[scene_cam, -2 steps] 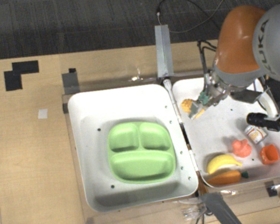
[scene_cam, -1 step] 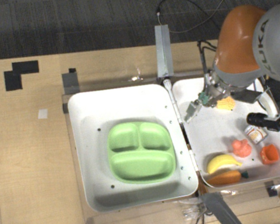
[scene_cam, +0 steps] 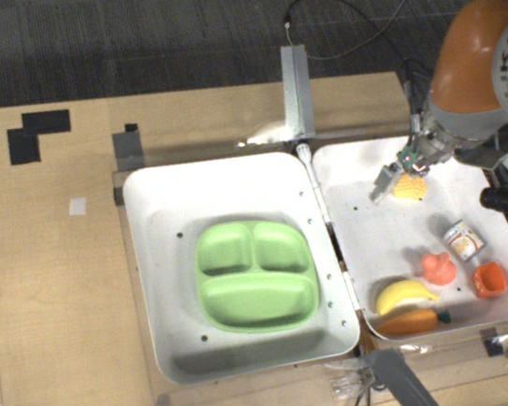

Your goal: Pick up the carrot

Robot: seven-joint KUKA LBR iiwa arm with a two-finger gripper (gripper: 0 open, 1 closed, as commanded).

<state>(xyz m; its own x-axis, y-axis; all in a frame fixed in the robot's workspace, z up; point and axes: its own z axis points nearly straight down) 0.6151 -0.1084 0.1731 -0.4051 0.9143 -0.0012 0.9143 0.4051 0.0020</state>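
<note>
The grey-and-orange arm's pincer (scene_cam: 392, 178) hovers at the right white plastic bin's (scene_cam: 362, 228) far end; I cannot tell its opening. The long orange carrot (scene_cam: 408, 322) lies well apart, at the near wall. Approach stage: it must travel there, then descend.

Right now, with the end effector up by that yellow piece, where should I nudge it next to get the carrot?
Probably toward the right bin's near edge. The end effector hangs at the far end beside a yellow item, while the carrot lies against the near wall, just below the banana. Stop above the carrot before descending.
</note>
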